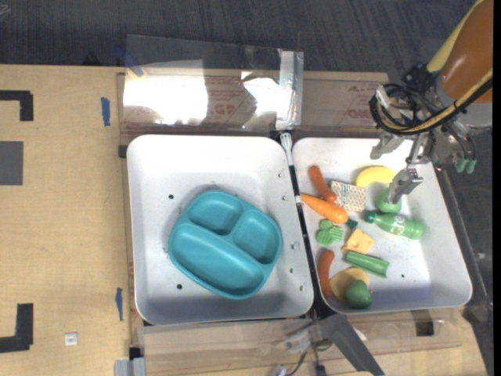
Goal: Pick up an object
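We judge the approach step in hand; the gripper [398, 188] hangs over the right bin [450, 241], its grip we cannot tell; beneath lies a green bottle [394, 224]; next, descend and close.

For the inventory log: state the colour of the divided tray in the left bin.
Teal divided tray, in the camera view.

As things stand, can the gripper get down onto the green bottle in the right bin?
Probably yes. The gripper hangs just above the green bottle, which lies on its side on open bin floor, nothing over it; a small green piece sits close by.
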### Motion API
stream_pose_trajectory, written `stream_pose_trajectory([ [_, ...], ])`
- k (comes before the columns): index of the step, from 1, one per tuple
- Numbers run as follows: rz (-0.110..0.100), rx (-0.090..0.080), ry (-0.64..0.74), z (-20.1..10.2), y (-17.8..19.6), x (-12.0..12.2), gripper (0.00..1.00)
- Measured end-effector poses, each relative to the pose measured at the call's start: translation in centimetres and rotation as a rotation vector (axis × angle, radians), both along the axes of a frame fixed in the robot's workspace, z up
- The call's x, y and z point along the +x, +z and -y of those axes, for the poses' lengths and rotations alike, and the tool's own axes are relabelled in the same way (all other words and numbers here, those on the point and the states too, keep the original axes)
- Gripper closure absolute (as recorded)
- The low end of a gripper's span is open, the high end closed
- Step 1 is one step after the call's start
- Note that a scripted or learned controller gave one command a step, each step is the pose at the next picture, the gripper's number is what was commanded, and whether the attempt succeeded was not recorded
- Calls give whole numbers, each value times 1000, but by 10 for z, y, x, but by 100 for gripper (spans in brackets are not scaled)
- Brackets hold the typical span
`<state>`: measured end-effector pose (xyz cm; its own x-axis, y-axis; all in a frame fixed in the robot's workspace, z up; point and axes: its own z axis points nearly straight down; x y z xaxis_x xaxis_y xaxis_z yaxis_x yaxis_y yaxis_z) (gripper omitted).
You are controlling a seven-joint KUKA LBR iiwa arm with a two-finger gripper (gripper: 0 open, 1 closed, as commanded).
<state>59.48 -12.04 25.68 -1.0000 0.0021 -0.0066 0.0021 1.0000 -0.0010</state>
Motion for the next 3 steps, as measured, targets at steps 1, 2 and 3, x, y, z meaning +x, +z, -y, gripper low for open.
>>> stream_pose_trajectory([
  [1, -12, 3, 153, -10, -156, -36, 0],
  [2, 8, -4, 196, -19, -167, -50, 0],
  [3, 8, -4, 200, -23, -167, -46, 0],
])
